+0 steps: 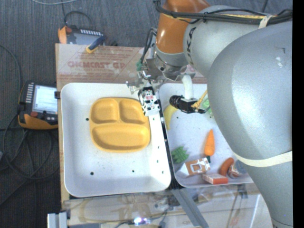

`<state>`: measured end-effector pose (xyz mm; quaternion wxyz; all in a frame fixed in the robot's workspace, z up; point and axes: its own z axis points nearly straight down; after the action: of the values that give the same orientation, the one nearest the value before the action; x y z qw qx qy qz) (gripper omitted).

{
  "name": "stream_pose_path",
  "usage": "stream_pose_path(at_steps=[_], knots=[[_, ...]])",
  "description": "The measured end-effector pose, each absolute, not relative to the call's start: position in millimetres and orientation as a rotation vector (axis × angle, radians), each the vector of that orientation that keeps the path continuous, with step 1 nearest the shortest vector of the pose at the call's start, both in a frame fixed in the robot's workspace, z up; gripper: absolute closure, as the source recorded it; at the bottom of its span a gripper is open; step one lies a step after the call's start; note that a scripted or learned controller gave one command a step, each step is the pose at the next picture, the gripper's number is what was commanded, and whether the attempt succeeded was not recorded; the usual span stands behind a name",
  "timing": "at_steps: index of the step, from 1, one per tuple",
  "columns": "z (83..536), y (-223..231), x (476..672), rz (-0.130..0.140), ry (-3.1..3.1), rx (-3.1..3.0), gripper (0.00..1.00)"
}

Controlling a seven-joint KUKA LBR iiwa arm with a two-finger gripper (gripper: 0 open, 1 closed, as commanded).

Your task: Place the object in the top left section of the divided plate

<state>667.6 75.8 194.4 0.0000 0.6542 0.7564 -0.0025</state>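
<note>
- The left bin (71,127) has bare white floor on all sides of the yellow plate (119,125), with the widest room below it.
- The arm (247,80) covers the right bin (176,175) along its right side; the jaws sit over the rims where the two bins meet, just beside the plate's upper right corner.
- I cannot tell whether the jaws are wide or narrow, and nothing shows between them.
- The plate's three sections hold nothing; the top left section (107,111) is a small rounded hollow.
- The right bin holds a carrot (209,144), a green leafy piece (180,153), a small box (197,166) and a red block (216,178), close together near its lower edge.
- The plate looks smooth and glossy; a cardboard sheet (95,65) lies on the desk behind the bins.
</note>
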Motion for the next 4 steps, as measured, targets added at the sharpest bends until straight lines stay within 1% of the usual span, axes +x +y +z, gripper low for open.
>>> stream_pose_path(at_steps=[1, 2, 3, 4], knots=[[204.1, 144.8, 667.6, -0.008, 2.218, 2.224, 1.00], [167.5, 197.9, 667.3, -0.011, 2.240, 2.200, 1.00], [136.1, 139.1, 656.2, -0.010, 2.305, 2.134, 1.00], [147.9, 114.8, 632.8, -0.010, 2.284, 2.157, 1.00]])
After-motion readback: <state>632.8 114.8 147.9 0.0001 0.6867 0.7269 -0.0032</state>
